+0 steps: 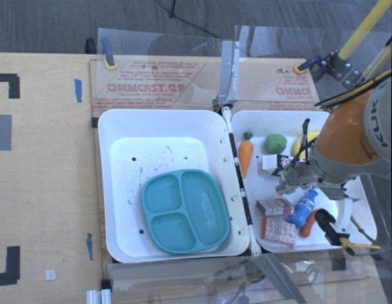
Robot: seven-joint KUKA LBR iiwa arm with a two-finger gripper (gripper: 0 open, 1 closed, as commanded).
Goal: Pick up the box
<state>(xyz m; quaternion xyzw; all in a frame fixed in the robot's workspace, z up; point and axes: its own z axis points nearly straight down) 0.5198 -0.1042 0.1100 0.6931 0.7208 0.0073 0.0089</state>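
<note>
- Arm (347,138) comes in from 3 o'clock and its orange band hangs over the right bin (271,116).
- Gripper (289,181) sits just off that bin's centre, toward 9 o'clock, low over the contents.
- Gripper opening: can't tell, the wrist body blocks the tips. Nothing visibly clamped.
- Two box-like items, both in the right bin's 7 o'clock sector.
- Small pink-brown box (275,206) lies flat, just at 6 o'clock of the gripper. Can't tell whether they touch.
- Red patterned box (279,231) lies flat at 6 o'clock of the small one, close to the bin's near wall. The two are touching or nearly so.
- Blue bottle (302,209) is tilted, just at 3 o'clock of the small box.
- Short orange-red piece (308,227) sits at the bottle's 5 o'clock.
- Carrot (246,157) lies along the bin's 9 o'clock wall, green top pointing to 12.
- Green lumpy item (275,143) is at the bin's 11 o'clock, with a small white piece (269,162) at its 6 o'clock.
- Yellow item (297,145) is partly hidden by the arm, type unclear.
- Left bin (151,147) holds a teal divided plate (185,211) at its 5 o'clock, lying flat.
</note>
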